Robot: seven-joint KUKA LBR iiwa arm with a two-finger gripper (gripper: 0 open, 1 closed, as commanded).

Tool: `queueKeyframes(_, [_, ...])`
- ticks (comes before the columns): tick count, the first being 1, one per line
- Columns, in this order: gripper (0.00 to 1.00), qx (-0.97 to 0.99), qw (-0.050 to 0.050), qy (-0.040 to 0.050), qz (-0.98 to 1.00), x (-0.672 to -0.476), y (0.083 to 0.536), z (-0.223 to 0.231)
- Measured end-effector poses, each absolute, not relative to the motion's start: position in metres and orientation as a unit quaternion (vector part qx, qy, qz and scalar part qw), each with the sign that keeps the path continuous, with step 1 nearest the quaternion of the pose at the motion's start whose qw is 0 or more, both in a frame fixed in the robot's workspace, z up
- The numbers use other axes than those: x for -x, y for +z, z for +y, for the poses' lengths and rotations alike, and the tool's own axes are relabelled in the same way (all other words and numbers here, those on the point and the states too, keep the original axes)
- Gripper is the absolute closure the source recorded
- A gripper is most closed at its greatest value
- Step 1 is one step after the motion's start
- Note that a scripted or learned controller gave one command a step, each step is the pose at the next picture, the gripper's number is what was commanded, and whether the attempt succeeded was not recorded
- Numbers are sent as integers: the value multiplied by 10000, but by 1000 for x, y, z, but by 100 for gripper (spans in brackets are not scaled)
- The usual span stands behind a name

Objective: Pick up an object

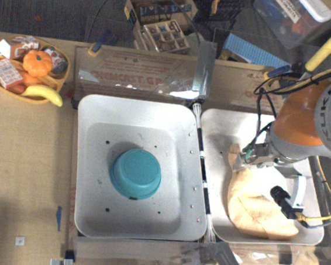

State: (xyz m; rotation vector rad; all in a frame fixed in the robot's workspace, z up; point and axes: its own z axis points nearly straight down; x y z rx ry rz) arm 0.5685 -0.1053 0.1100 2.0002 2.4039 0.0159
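A teal bowl (136, 173) sits upside down in the middle of the left bin (96, 116). A crumpled beige cloth (257, 209) lies in the front half of the right bin (224, 129). My gripper (246, 160) hangs low over the right bin, right at the cloth's upper left edge, beneath the arm's orange band (299, 116). The arm hides part of the cloth's far side.
A black fitting with cables (283, 201) hangs off the arm over the cloth. On the bench at the far left stands a dish of toy food (28, 70) with a banana and an orange pumpkin. Boxes and clutter (165, 23) lie behind the bins.
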Motion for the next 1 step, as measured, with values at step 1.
queueKeyframes(1, [0, -6395, 71, 51, 7687, -568, 110, -105])
